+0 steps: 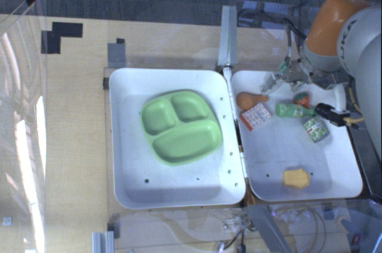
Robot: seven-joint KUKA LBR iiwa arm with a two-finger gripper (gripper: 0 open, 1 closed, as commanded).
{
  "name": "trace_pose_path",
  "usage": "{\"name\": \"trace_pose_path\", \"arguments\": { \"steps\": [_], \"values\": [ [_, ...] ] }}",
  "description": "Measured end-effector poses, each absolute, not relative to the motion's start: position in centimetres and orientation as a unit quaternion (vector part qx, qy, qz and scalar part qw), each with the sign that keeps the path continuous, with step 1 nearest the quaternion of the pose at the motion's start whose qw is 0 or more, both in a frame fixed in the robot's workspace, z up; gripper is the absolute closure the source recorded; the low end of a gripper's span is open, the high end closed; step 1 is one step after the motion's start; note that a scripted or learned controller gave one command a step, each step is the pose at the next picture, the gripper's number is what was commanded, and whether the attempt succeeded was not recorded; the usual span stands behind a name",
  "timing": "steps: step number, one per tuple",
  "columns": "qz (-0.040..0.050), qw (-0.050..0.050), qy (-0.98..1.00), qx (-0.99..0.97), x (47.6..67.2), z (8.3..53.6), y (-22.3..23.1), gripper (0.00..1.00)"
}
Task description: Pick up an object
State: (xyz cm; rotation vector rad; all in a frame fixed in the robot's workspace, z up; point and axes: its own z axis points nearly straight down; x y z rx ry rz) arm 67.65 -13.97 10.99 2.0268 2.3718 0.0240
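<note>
My gripper [287, 80] hovers over the far edge of the right bin [334, 186]. It stands open, with nothing between its fingers. Just below it lie a green bottle with an orange cap [292, 109] and an orange pear-shaped toy [250, 99]. A small red and white box [256, 117] rests beside the orange toy, close to the bin's left wall. A small green and white can [316, 129] lies toward the right side. A yellow waffle-like piece [296, 178] sits near the front of the bin.
The left bin [128, 180] holds a green divided plate [181, 126] at its middle. A metal divider [227, 43] runs between the bins at the back. The grey arm with its orange band [337, 25] comes in over the right bin's far right corner.
</note>
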Motion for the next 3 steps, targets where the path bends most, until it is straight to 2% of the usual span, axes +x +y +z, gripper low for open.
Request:
{"name": "trace_pose_path", "arguments": {
  "steps": [1,2,3],
  "values": [
    [0.0013,0.004,0.825,0.565,62.4,14.1,-20.6,0.0],
    [0.0016,0.005,0.832,0.554,61.7,8.9,-20.6,0.0],
    [-0.0002,0.002,0.798,0.603,67.0,8.9,-18.2,0.0]
  ]
}}
